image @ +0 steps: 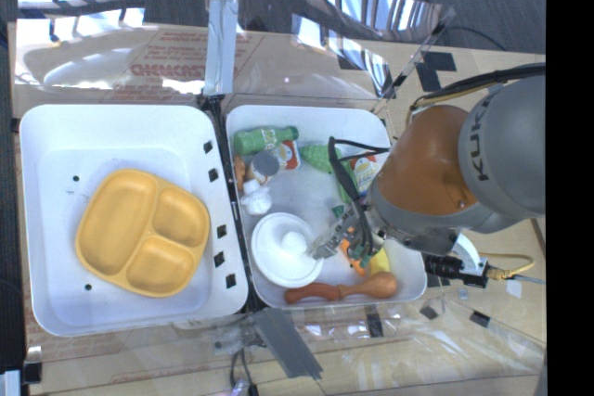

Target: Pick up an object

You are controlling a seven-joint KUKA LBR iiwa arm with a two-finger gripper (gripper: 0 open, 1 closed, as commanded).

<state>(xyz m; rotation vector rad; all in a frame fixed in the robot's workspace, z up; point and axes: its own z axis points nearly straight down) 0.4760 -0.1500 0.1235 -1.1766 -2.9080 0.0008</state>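
Gripper (336, 241) first: we see it low inside the right bin (278, 118), just right of the white bowl (286, 248), but its fingers are a small metallic tangle under the wrist and we cannot tell whether they are spread or closed, or whether anything sits between them. Above it our grey arm (515, 153), with its orange band (425, 167), reaches in from the right and covers that bin's right side.

By size, we go next to the left bin (56, 130), which holds a yellow divided tray (141, 230) with three compartments, lying flat and a little turned. The right bin is crowded. The white bowl sits at its front left, upright, with a pale lump inside. A brown wooden spoon (342, 290) lies along the front wall, its rounded end to the right. At the back lies a green bottle (263, 140) on its side, with a green soft item (318, 156) near it to the right. A small grey-capped piece (264, 164) rests just below the bottle, and a small white object (255, 196) lies near the left wall. An orange bit (357, 264) shows just beside the gripper, too small for us to identify
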